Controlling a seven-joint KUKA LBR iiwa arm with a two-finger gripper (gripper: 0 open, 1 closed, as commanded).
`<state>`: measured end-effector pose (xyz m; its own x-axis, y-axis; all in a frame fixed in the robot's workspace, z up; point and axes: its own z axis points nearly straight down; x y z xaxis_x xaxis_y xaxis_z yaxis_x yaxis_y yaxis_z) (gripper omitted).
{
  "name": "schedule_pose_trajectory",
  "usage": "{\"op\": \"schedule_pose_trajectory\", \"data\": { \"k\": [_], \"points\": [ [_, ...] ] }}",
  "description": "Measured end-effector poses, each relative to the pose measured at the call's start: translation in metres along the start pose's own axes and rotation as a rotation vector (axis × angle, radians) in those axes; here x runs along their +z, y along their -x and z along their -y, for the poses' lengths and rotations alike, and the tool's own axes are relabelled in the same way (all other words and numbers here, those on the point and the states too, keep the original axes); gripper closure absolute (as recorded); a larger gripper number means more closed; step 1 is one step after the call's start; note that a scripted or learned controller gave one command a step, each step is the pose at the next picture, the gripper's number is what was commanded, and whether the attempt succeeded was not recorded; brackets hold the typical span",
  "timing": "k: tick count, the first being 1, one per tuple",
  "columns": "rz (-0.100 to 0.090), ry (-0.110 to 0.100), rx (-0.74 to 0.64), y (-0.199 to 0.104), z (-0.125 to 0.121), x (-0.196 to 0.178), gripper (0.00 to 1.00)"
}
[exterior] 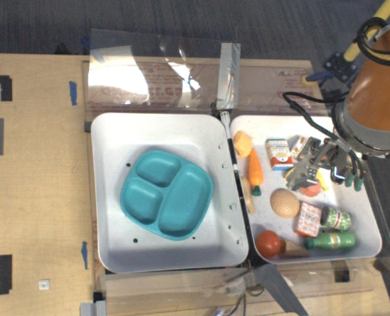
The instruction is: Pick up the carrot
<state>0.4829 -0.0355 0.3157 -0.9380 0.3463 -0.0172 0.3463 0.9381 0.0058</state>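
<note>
Carrot (255, 168) unobstructed by bin wall; gripper (307, 170) fingertips indistinct.

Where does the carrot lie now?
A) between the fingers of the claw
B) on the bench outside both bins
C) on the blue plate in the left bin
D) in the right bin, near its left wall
D: the carrot lies in the right bin, close to its left wall, apart from the claw.

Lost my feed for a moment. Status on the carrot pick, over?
Gripper low over right bin, nothing seen in it. Carrot lies free by the bin's left wall. Yellow item touches its top end; egg sits nearby.
</note>
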Motion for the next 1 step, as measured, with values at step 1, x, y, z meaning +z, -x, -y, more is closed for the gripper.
{"op": "schedule_pose_trajectory", "data": {
  "k": [1],
  "points": [
    [-0.018, -0.008, 0.199, 0.0376, -0.0022, 0.0644, 1.00]
  ]
}}
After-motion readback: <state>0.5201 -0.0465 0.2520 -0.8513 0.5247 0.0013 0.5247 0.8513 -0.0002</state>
